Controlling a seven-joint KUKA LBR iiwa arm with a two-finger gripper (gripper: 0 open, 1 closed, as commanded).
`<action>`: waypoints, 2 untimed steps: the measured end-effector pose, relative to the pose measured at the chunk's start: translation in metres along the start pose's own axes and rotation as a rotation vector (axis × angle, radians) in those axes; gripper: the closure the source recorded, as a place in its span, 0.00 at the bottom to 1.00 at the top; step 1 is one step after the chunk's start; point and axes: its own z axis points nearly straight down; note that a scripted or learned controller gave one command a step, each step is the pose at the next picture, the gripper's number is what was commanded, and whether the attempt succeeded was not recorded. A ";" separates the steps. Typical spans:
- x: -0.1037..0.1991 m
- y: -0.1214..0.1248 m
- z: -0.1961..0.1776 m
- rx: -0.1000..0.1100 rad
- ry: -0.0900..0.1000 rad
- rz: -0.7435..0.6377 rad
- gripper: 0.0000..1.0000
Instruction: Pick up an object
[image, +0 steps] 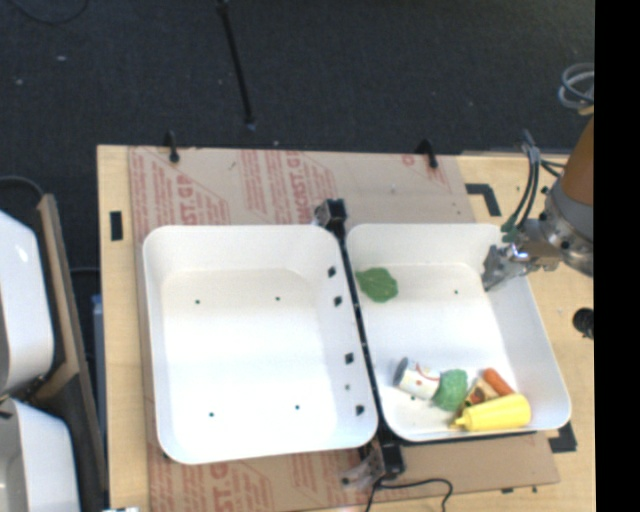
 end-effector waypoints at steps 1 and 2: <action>0.044 0.012 -0.003 0.004 0.002 -0.004 1.00; 0.088 0.015 0.006 0.005 0.002 -0.003 1.00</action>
